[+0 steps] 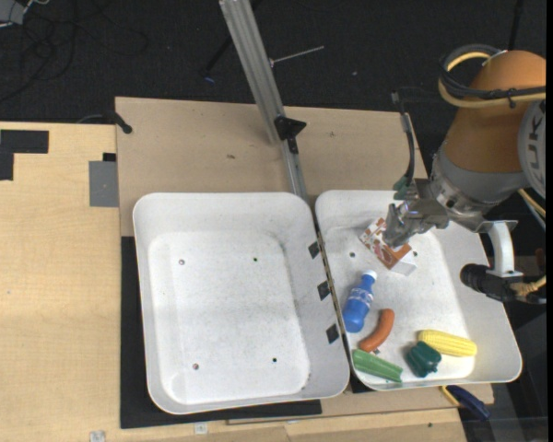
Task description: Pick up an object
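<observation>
Tool [401,231], reaching from the right, hangs over the snack packet [385,244]; grip state unclear.

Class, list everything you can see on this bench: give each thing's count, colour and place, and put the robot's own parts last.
white bins: 2, white, side by side on the bench
bottle: 1, blue with a white cap, right bin, near the divide
sausage: 1, red-orange, right bin, beside the bottle
green vegetable: 1, green, right bin, front edge
corn cob: 1, yellow, right bin, front right
dark green block: 1, dark green, just in front of the corn cob
packet: 1, red and white, right bin, under the gripper
metal rail: 1, grey, behind the bins
gripper: 1, grey, over the packet
arm: 1, grey and orange, right
</observation>
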Controlling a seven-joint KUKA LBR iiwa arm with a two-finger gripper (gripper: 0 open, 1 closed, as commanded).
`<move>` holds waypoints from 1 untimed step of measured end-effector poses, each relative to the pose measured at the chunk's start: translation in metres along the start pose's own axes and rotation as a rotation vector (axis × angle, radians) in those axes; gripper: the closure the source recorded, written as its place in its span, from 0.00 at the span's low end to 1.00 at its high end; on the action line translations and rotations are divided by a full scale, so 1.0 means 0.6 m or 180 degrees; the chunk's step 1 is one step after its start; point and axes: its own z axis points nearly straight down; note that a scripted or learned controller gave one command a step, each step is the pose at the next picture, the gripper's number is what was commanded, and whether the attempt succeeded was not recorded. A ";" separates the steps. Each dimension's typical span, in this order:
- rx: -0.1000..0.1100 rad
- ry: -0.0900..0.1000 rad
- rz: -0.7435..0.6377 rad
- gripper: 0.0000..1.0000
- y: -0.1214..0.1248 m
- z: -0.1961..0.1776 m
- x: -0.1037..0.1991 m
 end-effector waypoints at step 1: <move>0.0007 -0.0003 0.0006 1.00 -0.026 0.022 0.080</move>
